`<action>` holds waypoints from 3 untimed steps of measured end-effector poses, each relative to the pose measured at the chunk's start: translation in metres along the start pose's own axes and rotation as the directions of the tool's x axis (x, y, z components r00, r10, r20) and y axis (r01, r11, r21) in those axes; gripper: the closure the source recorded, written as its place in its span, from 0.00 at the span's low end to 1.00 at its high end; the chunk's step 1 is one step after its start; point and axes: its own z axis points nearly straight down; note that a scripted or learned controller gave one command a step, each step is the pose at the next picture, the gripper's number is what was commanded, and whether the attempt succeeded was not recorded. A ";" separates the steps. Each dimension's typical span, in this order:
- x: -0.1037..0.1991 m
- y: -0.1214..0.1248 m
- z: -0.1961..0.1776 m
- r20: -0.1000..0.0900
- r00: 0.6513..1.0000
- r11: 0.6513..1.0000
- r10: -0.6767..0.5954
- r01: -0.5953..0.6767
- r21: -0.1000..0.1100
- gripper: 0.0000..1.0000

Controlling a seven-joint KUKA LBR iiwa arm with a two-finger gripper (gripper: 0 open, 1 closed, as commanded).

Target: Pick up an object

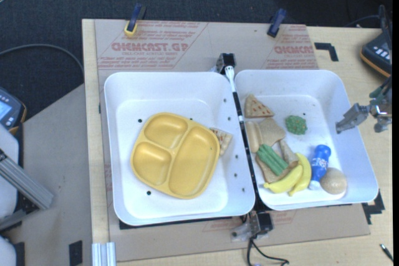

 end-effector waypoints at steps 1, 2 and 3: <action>0.001 0.002 -0.006 0.004 1.000 1.000 -0.004 0.004 -0.013 0.00; -0.005 0.007 0.054 0.001 1.000 1.000 -0.004 0.004 -0.007 0.00; -0.012 0.005 0.113 0.000 1.000 1.000 -0.004 0.004 -0.007 0.00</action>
